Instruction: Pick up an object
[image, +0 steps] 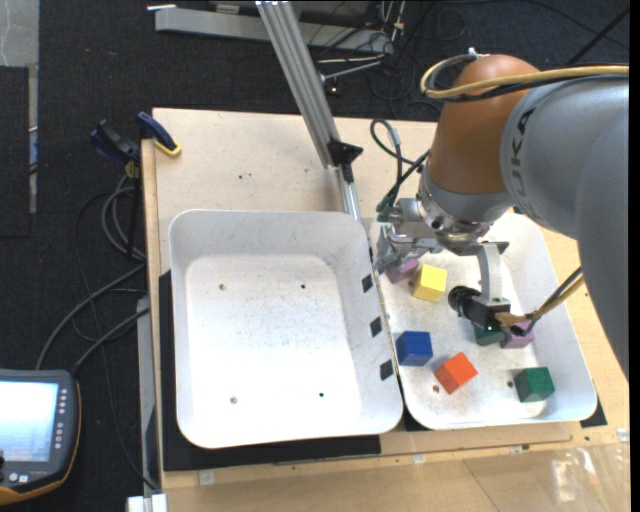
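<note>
Claw state: we can't tell. The gripper (403, 249) sits just up-left of the small yellow cube (430, 282), under the grey arm (560, 140) with its orange band, so we can't say if it's apart, together or clamped on anything.

A small purple piece (402, 269) pokes out right below the gripper, just left of the yellow cube. We see only part of it and the shape is unclear.

Just right of the yellow cube, a dark green piece (488, 335) and a second purple piece (519, 337) are jammed together, half covered by robot hardware. We can't separate their outlines.

Readable ones:
- blue cube (414, 347): below-left of the yellow cube, near
- orange cube (457, 372): below it, further off
- green cube (534, 384): well down-right of it

All of these lie in the right white bin (565, 345). The arm cuts off the bin's wall up-right of the yellow cube.

Surface: the left white bin (270, 330), left of the yellow cube, has a floor speckled with dark dots. Both bins sit on a pale wooden bench (250, 160).

A slanted aluminium bar (305, 85) comes in from the top and ends up-left of the yellow cube. A blue-and-yellow clamp (130, 140) sits far up-left, at the bench corner.

Room: a black floor (80, 60) and loose cables (100, 230) lie left of the bench. A pendant with a lit screen (30, 430) is far down-left, cut off by the frame edge.
</note>
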